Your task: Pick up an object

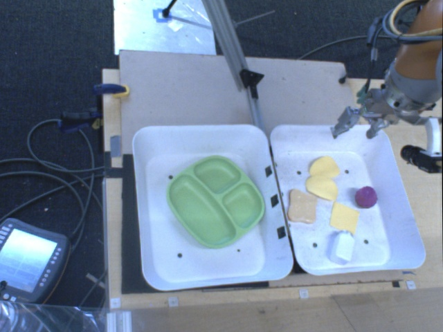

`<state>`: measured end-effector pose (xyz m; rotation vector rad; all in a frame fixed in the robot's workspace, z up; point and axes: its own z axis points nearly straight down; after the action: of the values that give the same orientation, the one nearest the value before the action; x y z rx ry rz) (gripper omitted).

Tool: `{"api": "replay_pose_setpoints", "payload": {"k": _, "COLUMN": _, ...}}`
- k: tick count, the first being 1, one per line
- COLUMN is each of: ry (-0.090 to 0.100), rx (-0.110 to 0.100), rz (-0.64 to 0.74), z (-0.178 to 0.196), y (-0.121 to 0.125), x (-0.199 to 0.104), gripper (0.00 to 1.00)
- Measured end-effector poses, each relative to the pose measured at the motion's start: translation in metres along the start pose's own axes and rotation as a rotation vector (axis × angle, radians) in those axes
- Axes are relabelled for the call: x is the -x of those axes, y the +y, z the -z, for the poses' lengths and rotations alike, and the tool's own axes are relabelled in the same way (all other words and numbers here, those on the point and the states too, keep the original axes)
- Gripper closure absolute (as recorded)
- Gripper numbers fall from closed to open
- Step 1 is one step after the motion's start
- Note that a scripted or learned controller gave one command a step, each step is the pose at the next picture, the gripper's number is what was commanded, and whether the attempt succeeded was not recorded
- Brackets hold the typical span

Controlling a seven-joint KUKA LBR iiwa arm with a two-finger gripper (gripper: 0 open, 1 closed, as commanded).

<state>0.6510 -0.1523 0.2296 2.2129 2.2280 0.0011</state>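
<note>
The tool (360,123) hangs above the far rim of the right bin (398,178), its two fingers spread apart and holding nothing. Below it, inside that bin, lie the candidates for the pick: two yellow rounded pieces (323,176) overlapping each other, a tan slice of bread (302,207) at their left, a yellow square (344,217), a purple ball (366,196) near the right wall, and a small white block (342,246) closest to the camera. The left bin (149,185) holds a green divided plate (215,200).

This looks like the approach step, with nothing yet grasped. The next move would call for carrying the tool inward over one item, probably the nearby yellow pieces or the ball, then lowering with the fingers astride it. The flat pieces may prove hard to pinch.
</note>
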Motion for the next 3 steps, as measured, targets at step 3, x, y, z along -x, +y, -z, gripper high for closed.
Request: {"api": "replay_pose_setpoints", "payload": {"k": 3, "ry": 0.0, "rx": -0.005, "rz": -0.006, "z": -0.101, "y": -0.001, "x": 0.003, "gripper": 0.0}}
